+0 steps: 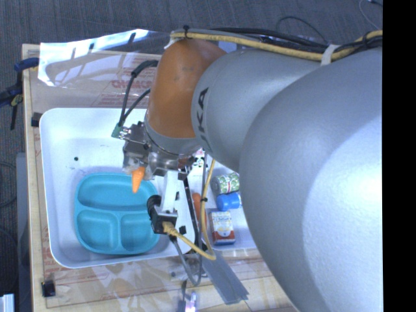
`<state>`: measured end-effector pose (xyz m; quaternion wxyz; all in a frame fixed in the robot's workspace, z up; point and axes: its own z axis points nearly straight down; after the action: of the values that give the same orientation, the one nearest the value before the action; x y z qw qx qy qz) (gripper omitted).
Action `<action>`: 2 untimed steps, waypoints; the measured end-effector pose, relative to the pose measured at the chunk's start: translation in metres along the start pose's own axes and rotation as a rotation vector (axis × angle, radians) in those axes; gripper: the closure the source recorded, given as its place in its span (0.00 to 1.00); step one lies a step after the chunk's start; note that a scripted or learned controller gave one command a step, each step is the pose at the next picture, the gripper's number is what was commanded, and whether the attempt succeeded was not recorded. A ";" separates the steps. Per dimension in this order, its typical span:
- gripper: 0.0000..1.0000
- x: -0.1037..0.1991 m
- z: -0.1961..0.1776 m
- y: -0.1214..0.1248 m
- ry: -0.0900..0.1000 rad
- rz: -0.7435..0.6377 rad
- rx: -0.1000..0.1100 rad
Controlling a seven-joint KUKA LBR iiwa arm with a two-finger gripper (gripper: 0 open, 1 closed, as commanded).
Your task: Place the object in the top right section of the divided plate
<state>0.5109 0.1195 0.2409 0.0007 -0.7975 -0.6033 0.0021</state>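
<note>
Grey arm [312, 174], nearest the lens, with orange band [179, 90]. Left bin [55, 148]: blue divided plate [114, 216]. Tool [140, 168] clenched on an orange carrot-like object [137, 179], over the plate's upper right edge. Right bin: green can [226, 184], blue item [229, 201], small red-labelled box [222, 226].

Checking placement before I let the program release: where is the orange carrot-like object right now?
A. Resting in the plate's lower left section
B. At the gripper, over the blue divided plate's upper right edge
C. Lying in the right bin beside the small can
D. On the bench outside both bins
B: the orange object hangs at the gripper, over the upper right edge of the blue divided plate in the left bin.
</note>
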 end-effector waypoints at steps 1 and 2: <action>1.00 0.012 -0.029 -0.040 0.002 0.193 -0.002; 1.00 0.008 0.001 -0.038 -0.002 0.228 0.003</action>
<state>0.4764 0.1379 0.2400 0.0010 -0.8609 -0.5087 0.0036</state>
